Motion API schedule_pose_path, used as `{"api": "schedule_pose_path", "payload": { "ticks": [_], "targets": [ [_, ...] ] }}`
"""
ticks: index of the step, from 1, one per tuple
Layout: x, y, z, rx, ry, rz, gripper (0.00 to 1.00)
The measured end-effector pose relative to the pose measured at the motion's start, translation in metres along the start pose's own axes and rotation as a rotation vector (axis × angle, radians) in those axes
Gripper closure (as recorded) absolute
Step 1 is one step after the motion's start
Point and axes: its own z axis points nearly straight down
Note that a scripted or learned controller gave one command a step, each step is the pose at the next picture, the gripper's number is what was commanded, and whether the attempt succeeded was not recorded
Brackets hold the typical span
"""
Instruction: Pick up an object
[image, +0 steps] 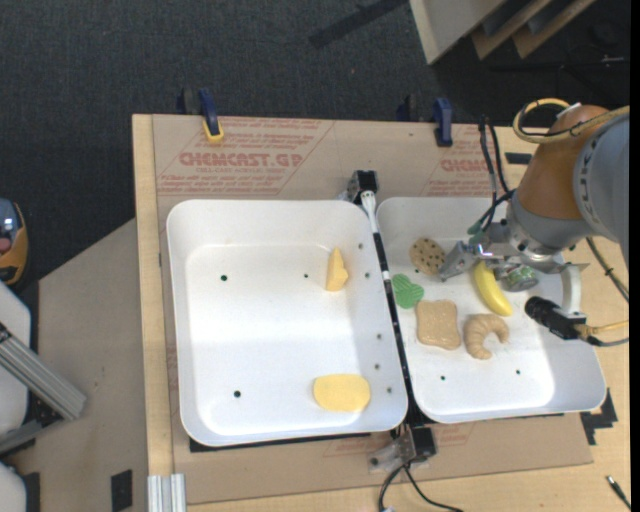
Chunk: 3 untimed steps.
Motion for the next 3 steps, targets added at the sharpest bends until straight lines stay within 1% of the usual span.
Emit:
{"api": "schedule_pose_path", "payload": {
  "ticks": [1, 2, 3],
  "targets": [
    [-0.043, 0.012, -0.022, 0.01, 0.032, -0.004, 0.0],
    [-0.046, 0.013, -0.033, 0.002, 0.013, -0.008, 1.0],
    [-0.072, -0.014, -0.215, -0.017, -0.009, 0.003, 1.0]
  ]
}}
